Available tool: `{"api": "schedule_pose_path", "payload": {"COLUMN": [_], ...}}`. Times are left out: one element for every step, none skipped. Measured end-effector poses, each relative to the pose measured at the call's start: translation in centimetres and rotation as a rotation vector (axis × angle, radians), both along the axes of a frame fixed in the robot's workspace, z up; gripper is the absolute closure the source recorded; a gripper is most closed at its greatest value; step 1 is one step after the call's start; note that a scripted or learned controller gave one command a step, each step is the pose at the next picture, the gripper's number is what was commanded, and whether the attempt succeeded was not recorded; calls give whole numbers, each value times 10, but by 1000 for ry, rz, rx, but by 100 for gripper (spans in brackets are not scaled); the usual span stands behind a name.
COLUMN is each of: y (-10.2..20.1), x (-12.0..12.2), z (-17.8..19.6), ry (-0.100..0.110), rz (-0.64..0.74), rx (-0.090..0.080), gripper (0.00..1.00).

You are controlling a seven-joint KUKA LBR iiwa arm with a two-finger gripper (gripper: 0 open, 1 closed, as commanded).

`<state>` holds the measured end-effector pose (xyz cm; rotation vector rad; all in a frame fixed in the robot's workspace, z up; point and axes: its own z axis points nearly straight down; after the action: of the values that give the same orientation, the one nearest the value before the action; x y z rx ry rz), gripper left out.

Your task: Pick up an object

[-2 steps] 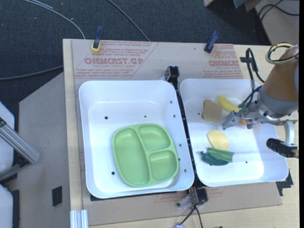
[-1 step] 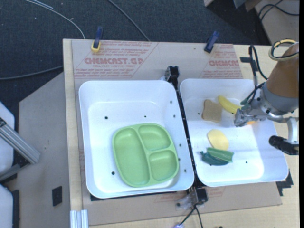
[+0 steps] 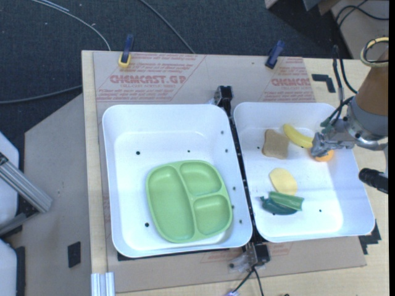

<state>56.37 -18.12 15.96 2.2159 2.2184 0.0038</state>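
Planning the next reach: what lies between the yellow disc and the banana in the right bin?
In the camera view, the tan bread-like piece lies between the yellow disc and the banana, slightly left of the direct line; otherwise bare bin floor.

**Gripper low in the right bin**

You see the gripper (image 3: 323, 147) down over an orange object (image 3: 325, 155), beside the banana (image 3: 297, 135). A tan piece (image 3: 275, 143), yellow piece (image 3: 282, 180) and green item (image 3: 282, 203) lie nearby. The left bin (image 3: 123, 128) holds a green divided plate (image 3: 188, 200).
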Motion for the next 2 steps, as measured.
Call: {"api": "schedule_pose_path", "payload": {"y": [3,3], "x": [6,7], "z": [63,110], "ry": [-3,-2], "rz": [1,0], "rx": [-1,-1], "gripper": [100,100]}}
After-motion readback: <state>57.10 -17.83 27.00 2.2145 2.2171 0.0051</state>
